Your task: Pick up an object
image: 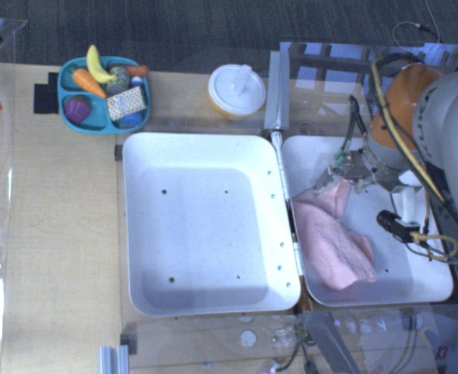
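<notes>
A pink cloth (334, 244) lies crumpled in the right white bin (416, 287), toward its left side. One corner of it is drawn up into a narrow strip (340, 197) that ends at my gripper (336, 176). The gripper hangs over the upper middle of that bin, reached in from the right below the orange-banded wrist (400, 104). Its fingers are shut on the raised corner of the cloth. The rest of the cloth rests on the bin floor.
The left white bin (143, 287) stands beside the right one. Behind it are a blue tray of toy food (104, 92) and a white lidded cup (237, 89). Cables and arm links (416, 224) crowd the right bin's right side.
</notes>
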Controlling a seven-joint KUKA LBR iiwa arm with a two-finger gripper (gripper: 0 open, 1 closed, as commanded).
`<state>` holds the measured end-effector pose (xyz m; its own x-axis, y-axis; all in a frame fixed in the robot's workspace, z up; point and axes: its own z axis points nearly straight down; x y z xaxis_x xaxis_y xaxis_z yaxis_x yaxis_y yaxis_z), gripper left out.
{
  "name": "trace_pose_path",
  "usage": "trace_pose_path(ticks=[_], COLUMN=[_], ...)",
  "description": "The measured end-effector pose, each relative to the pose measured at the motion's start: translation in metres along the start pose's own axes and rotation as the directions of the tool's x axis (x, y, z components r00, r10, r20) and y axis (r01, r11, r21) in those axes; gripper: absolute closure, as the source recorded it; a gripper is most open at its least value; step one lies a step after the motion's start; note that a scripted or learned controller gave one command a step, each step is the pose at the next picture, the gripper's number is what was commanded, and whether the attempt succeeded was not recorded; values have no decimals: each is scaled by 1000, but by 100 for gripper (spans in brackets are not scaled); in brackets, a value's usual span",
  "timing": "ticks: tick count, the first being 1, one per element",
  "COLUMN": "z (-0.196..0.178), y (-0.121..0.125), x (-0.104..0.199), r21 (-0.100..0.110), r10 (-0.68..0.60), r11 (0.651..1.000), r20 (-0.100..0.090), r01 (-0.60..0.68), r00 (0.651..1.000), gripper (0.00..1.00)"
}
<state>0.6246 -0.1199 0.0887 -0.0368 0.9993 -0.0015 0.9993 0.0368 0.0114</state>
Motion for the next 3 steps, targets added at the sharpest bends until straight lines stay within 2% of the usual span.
trace_pose_path(ticks=[1, 2, 3], z=[-67, -7, -1], y=[9, -2, -24], x=[22, 8, 35], r21=[6, 5, 0], r10=[-69, -152, -134], r11=[998, 988, 991], r20=[-1, -2, 0], r01=[69, 152, 134], r00=[998, 988, 991], gripper=[0, 0, 0])
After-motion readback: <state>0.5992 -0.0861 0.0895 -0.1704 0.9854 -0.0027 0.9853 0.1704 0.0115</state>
